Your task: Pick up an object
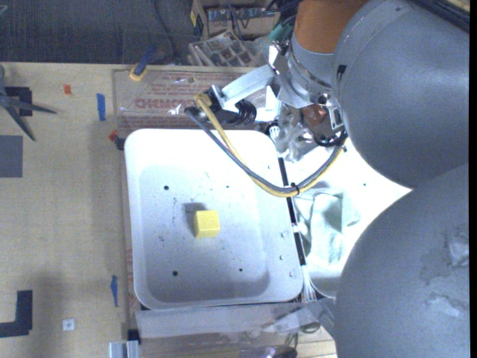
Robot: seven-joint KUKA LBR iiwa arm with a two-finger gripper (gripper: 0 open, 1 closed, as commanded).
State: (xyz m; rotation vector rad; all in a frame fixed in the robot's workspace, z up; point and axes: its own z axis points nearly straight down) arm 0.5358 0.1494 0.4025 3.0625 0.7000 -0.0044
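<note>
— Yellow block (207,223), where?
— Flat on the floor of the white bin on the view's left (149,200), a little left of the bin's middle. Nothing touching it. Casts a small shadow to its upper left.
— Anything else in that bin?
— Just dark specks scattered over the floor.
— And the gripper (292,142)?
— Up near the far end of the divide between the two bins, well apart from the block. Seen from above and partly lost in glare and wrist hardware. Open or closed: cannot tell. Nothing visibly held.
— Arm?
— Grey arm (402,88) coming in from the right, covering most of the second bin (328,192). Orange band (328,6) at the top of the view, above the wrist.
— Cables?
— Yellow and black cables (238,159) looping from the wrist out over the far right corner of the left bin, then back toward the divide.
— Anything in the second bin?
— Strongly lit, nearly washed out. A pale greenish thing (328,215) lying near the divide; too blurred to say what.
— Around the bins?
— Wooden bench (59,200) to the left, with small blue tape marks (101,107) and a dark tool (19,107) near the left edge. Printed cardboard sheet (171,95) just beyond the far rim of the left bin.
</note>
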